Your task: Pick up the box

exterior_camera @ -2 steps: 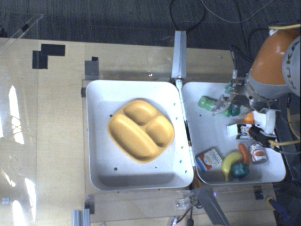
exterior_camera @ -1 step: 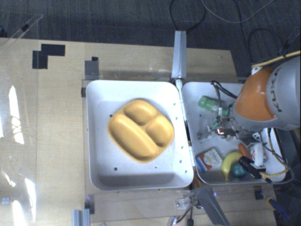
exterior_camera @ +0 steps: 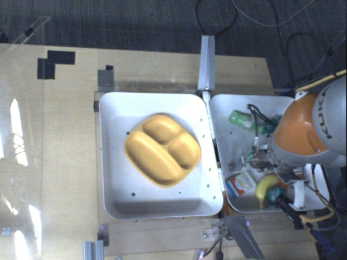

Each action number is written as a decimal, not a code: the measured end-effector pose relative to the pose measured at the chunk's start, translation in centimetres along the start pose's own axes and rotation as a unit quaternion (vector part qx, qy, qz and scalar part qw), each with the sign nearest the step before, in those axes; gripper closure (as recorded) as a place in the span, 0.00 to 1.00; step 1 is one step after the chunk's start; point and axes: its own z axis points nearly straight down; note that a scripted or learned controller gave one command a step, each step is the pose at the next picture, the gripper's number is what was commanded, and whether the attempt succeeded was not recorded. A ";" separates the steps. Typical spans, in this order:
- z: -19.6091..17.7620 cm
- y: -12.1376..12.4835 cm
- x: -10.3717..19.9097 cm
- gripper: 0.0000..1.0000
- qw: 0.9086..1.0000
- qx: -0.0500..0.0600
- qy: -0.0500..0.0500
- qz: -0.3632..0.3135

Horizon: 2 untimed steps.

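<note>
Camera view shows my end effector (exterior_camera: 264,157) down in the right bin (exterior_camera: 221,112), perhaps near the box (exterior_camera: 241,183); grip state I cannot tell. Next: confirm, lift.

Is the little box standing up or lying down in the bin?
Lying down. The box rests flat on the floor of the right bin, its printed face up, beside the banana.

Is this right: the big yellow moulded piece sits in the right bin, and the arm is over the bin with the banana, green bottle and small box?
Not quite. The camera view shows the yellow moulded piece in the left bin, not the right one. The rest stands: the arm is over the right bin, which holds the banana, green bottle and small box.
</note>
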 end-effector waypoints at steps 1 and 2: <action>0.0 -0.5 0.4 0.00 0.996 -0.001 -0.001 -0.088; -0.9 -0.2 0.6 1.00 0.996 -0.002 0.000 -0.089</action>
